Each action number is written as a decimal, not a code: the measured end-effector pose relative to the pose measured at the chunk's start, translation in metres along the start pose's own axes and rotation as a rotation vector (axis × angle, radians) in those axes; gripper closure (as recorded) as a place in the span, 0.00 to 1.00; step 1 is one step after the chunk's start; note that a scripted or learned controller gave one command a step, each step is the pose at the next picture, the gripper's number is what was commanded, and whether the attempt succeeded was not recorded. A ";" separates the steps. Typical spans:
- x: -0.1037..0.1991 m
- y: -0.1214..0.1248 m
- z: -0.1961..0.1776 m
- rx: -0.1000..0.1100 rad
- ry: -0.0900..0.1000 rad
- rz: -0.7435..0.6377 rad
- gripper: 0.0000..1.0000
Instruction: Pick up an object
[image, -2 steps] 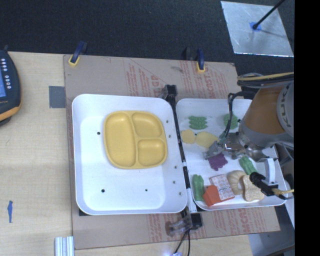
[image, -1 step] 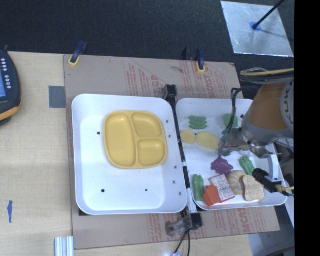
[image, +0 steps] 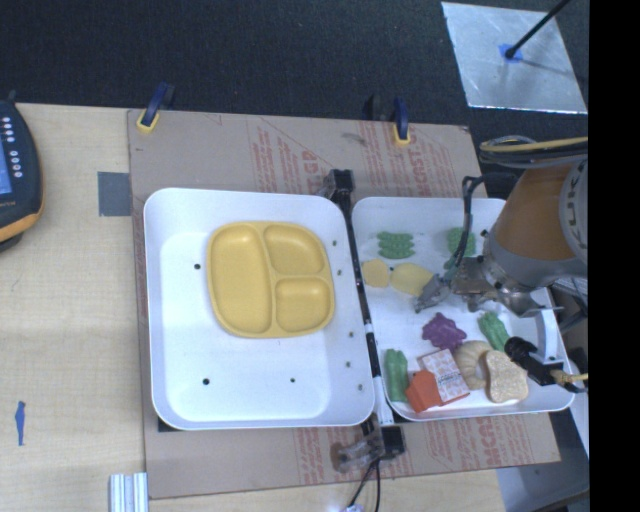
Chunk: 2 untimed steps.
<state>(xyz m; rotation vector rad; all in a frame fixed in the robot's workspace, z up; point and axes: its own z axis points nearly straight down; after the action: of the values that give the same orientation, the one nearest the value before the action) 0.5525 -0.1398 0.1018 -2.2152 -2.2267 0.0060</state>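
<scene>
My gripper (image: 435, 295) hangs low over the middle of the right bin (image: 420, 215), its fingers pointing left. It sits just right of a pale yellow piece (image: 410, 278) and just above a purple toy (image: 442, 329). Nothing shows between the fingertips. Around it lie a green ridged piece (image: 394, 244), a second yellow piece (image: 374, 272), a green pod (image: 396, 372), a red block (image: 422, 391), a red-and-white packet (image: 443, 372), a bread slice (image: 504, 377) and a small green piece (image: 492, 330). The arm's orange band (image: 535, 215) covers the bin's right side.
The left bin (image: 180, 380) holds a yellow divided plate (image: 270, 277). A black clamp (image: 341, 184) stands between the bins at the back. A handheld pendant (image: 15, 170) lies at the bench's far left. Blue clips (image: 400, 122) pin the cardboard sheet.
</scene>
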 end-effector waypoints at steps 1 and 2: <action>0.027 -0.049 0.009 -0.003 0.001 0.003 0.00; 0.026 -0.048 -0.001 -0.001 0.000 0.002 1.00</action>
<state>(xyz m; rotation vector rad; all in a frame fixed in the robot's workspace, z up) 0.5045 -0.1144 0.1025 -2.2179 -2.2246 0.0047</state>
